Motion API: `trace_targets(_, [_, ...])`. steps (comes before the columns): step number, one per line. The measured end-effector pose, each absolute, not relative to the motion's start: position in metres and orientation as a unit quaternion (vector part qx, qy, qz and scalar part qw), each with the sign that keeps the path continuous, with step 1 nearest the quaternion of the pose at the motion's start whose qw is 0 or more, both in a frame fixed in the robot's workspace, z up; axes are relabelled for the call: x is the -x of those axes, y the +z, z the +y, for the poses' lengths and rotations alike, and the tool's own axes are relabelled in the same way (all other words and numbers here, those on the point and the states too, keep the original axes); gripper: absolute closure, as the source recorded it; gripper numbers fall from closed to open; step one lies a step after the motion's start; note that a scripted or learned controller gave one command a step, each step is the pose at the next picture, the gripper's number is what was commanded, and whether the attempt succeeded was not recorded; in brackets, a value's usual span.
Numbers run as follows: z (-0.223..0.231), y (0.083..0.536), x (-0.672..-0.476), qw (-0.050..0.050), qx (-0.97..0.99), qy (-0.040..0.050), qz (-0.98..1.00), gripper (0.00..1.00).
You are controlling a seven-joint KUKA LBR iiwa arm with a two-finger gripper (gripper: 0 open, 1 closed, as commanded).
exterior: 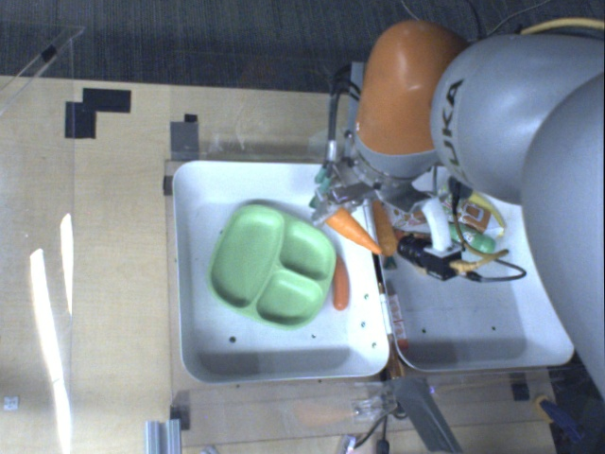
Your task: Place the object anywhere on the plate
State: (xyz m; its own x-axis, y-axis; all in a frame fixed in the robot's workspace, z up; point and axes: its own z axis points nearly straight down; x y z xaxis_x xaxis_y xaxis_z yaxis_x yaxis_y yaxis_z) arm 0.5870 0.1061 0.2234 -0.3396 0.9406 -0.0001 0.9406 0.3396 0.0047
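1. The end effector (331, 200) hangs just past the green plate's (272, 265) upper right corner, with an orange carrot (356, 232) slanting out from under it. The carrot's upper end seems to sit at the fingertips, but the wrist hides the fingers, so I cannot tell whether they are spread or pinching it.

2. The carrot's lower end points away from the plate, towards the seam between the left bin (189, 282) and the right bin (492, 343). If the hold is loose or absent, it would likely fall beside the plate or onto the seam rather than on it.

3. A second orange piece (340, 285) lies in the left bin, just beside the plate's right edge. A low sweep towards the plate could knock it or nudge the plate.

4. Beyond the carrot, on the side away from the plate, the right bin holds a clutter of small items (454, 239); a swing that way risks snagging them.

5. The plate has raised rims between its three compartments; a carrot dropped on a ridge may roll off.

6. Open room: the plate's far side and near side in the left bin are bare white floor. The bin wall (255, 168) above the plate is close to the end effector. The worktop (95, 253) lies beyond the plate.
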Motion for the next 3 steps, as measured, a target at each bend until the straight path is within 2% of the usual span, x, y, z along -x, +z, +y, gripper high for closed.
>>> trace_targets(1, [0.104, 0.185, -0.585, 0.001, -0.536, 0.0018, 0.844, 1.0])
trace_targets(2, [0.104, 0.185, -0.585, 0.001, -0.536, 0.002, 0.844, 0.0])
trace_targets(3, [0.152, 0.185, -0.605, 0.001, -0.568, 0.0022, 0.823, 0.0])
